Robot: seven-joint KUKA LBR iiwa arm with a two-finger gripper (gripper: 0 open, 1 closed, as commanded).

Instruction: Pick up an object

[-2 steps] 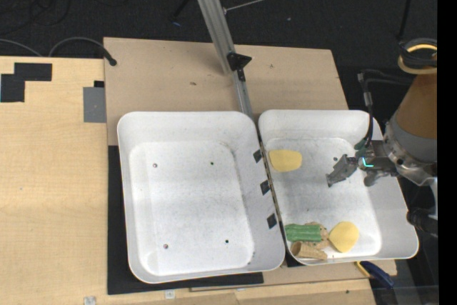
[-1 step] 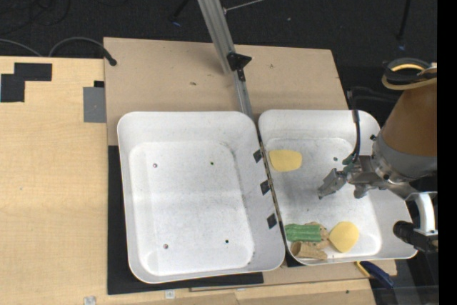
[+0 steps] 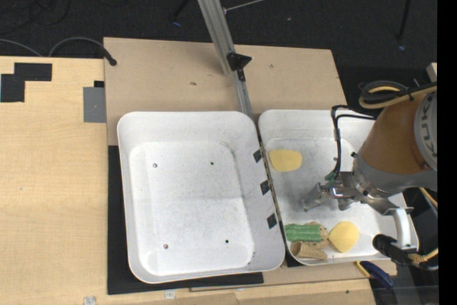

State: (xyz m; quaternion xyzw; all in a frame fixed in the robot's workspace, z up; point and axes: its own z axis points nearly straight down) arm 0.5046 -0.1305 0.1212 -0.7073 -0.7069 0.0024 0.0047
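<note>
The right bin holds a flat yellow piece near its left wall. At its front lie a green object, a tan-brown piece and a round yellow object. My gripper reaches in from the right, low over the middle of this bin, behind the green object and in front of the flat yellow piece. Nothing shows between its fingers.
The left bin stands beside the right one, with black clips along the shared wall. A slanted metal rail rises behind the bins. Black cables loop over the right bin's far right corner.
</note>
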